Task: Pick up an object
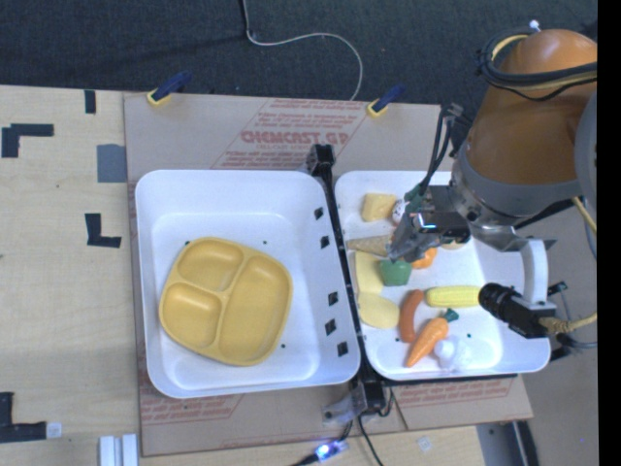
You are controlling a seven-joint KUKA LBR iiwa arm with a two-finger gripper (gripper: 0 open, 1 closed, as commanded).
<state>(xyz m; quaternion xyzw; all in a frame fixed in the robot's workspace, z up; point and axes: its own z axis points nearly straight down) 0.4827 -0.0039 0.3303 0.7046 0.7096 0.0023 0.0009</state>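
My gripper [411,237] hangs low over the left part of the right bin [505,362], reaching in from the right under the orange wrist band. Directly beneath it lie a green toy piece [395,273] and a small orange piece [425,256]. I cannot tell if the gripper touches either one. Close by in the same bin are a yellow block [378,206], a corn cob [454,297], a red sausage [411,308], a carrot [428,340] and a white item [449,355]. Pale yellow slices [376,309] lie along the bin's left side.
The left bin [175,197] holds a yellow divided plate [225,300]. A black divider with clips [333,260] runs between the two bins. A black cylindrical part of the arm [509,309] overhangs the right bin's right edge. Cardboard lies under both bins.
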